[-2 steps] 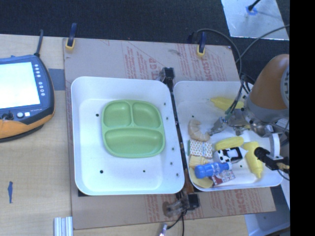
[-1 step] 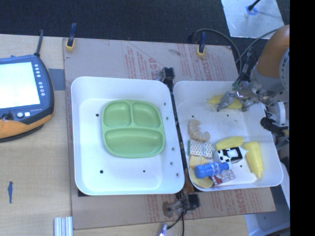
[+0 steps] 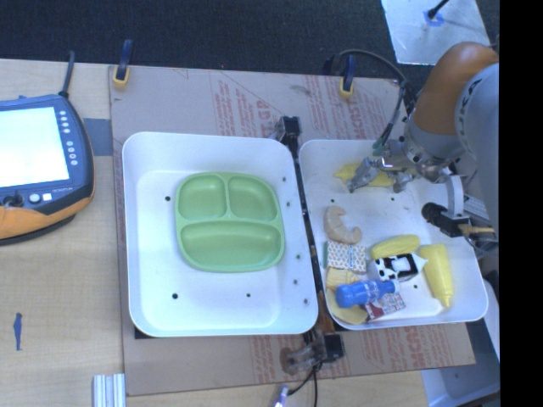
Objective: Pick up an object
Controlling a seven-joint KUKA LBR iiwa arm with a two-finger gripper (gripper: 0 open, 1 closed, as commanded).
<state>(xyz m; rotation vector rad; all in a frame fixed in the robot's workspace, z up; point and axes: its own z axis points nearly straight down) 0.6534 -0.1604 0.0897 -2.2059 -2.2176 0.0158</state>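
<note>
White plastic bins sit side by side on the table (image 3: 51, 312), and we see a green divided plate (image 3: 229, 221) lying flat in the middle of the left bin (image 3: 148, 227). The right bin (image 3: 339, 155) carries all the small things. At its 12 o'clock part we find the pincer (image 3: 374, 175), low over the bin floor, with a yellow piece (image 3: 346, 174) just beside it at the pincer's 9 o'clock. We cannot tell if the pincer is wide or narrow, because its tips are too small and too dark against the bin, and we see nothing clearly between them.

Toward 6 o'clock in the same bin lies a crowded group: a pale beige curved piece (image 3: 341, 224), a checked cracker-like square (image 3: 345, 256) under it, a blue bottle (image 3: 365, 292) lying on its side, a black and white toy (image 3: 397, 267), a yellow banana-like shape (image 3: 395, 245) touching that toy, and a yellow bottle (image 3: 439, 274) at 4 o'clock near the rim. The grey arm with its orange band (image 3: 450, 87) comes in at 2 o'clock. On the table at 9 o'clock rests a control tablet (image 3: 38, 164).
</note>
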